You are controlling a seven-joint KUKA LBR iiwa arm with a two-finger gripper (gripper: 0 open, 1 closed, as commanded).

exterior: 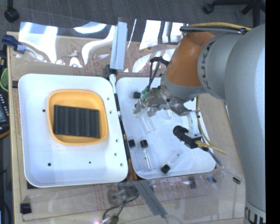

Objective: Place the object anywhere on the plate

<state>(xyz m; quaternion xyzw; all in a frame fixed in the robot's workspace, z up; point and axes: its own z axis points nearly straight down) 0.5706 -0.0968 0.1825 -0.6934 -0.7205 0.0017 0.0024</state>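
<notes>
A yellow plate with a dark ribbed insert lies in the left white bin. Clear vials with black caps lie in the right white bin: one vial near the front middle, another vial at the front right. A third clear vial lies just below my gripper, which hangs low over the back left of the right bin. Nothing visibly sits in its grasp.
A small black cap rests by the right bin's left wall, and a small black piece lies near the back. The arm covers the right bin's back right. A metal divider stands behind the bins.
</notes>
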